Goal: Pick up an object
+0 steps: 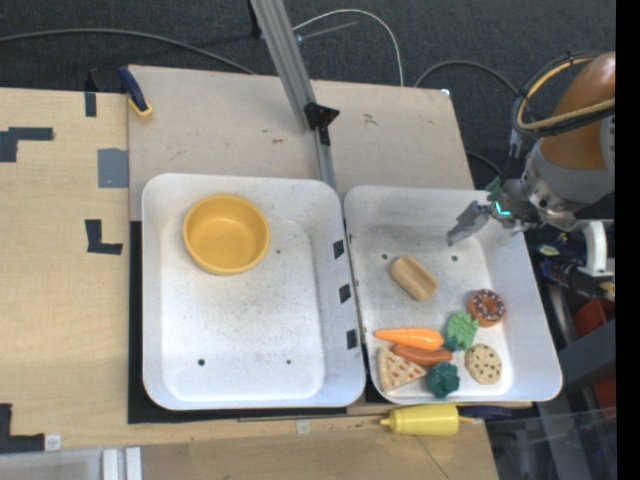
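Note:
The right bin holds several toy foods: a tan bread roll near its middle, a chocolate donut, an orange carrot, green lettuce, a cookie, a pizza slice and a broccoli piece. My gripper hangs over the bin's upper right part, above and to the right of the bread roll, apart from every item. Nothing shows between its fingers.
A yellow bowl sits in the upper left of the left bin. A grey pole slants down to the bins' shared top edge. A yellow mustard bottle lies on the bench just below the right bin.

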`<state>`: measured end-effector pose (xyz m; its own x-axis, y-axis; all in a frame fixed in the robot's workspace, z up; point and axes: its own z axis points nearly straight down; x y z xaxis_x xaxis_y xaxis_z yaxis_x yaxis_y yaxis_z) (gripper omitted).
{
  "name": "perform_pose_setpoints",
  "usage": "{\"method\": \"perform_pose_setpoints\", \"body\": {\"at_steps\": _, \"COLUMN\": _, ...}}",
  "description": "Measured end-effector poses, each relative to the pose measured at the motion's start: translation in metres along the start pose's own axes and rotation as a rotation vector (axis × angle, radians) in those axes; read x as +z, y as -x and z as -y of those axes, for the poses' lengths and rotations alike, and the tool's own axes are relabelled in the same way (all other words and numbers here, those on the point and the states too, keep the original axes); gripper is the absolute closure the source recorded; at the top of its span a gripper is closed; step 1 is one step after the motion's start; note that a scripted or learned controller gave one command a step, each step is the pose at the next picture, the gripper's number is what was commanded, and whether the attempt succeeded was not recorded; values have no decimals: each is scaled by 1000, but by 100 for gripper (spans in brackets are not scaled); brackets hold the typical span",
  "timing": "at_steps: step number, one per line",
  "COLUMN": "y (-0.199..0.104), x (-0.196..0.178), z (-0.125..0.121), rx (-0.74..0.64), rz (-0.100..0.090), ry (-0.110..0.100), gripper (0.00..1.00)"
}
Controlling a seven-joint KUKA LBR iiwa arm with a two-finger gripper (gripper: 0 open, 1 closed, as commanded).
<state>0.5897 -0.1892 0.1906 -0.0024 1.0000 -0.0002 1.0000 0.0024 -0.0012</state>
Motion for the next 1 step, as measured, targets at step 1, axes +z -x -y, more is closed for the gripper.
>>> {"method": "perform_pose_setpoints", "body": {"at_steps": 1, "y": 8, "x": 52, "z": -3, "rx": 1, "rz": 0, "ry": -5, "gripper": 0}}
